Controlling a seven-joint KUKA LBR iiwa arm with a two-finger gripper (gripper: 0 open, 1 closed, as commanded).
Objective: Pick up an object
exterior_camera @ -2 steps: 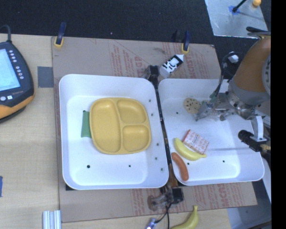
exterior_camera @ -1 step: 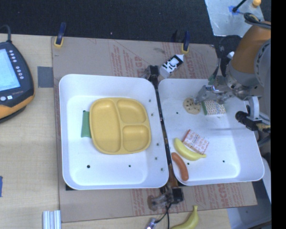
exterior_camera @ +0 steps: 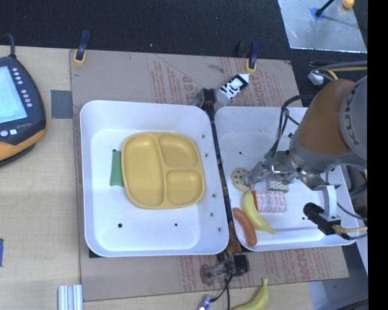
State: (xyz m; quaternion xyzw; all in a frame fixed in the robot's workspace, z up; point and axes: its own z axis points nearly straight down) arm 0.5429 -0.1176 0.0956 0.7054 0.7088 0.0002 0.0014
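Nothing lifted yet: the gripper (exterior_camera: 264, 173) hovers above the curved yellow plastic banana (exterior_camera: 254, 213), finger state unclear.

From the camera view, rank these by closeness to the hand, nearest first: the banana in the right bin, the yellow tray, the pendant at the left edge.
1. Banana, in the right bin, just below the hand.
2. Yellow tray, in the left bin, across the divide.
3. Pendant, on the bench at the far left.
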